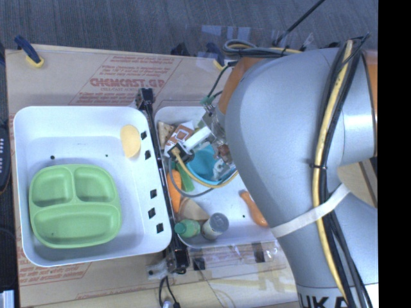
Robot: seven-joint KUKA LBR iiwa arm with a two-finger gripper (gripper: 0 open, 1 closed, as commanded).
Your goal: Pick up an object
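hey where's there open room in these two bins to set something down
Left bin: bare floor above the green divided tray, left of the yellow piece. Right bin: crowded with small items under the arm.

A green three-compartment plastic tray (76, 204) is lying in the left shallow white bin (38, 124), with a pale yellow oval piece (131, 140) resting near that bin's right wall. Both bins are sitting on a brown printed cardboard sheet (96, 76), where a blue-and-yellow clamp (29, 51) is gripping the far left corner, grey carpet (128, 8) showing beyond.
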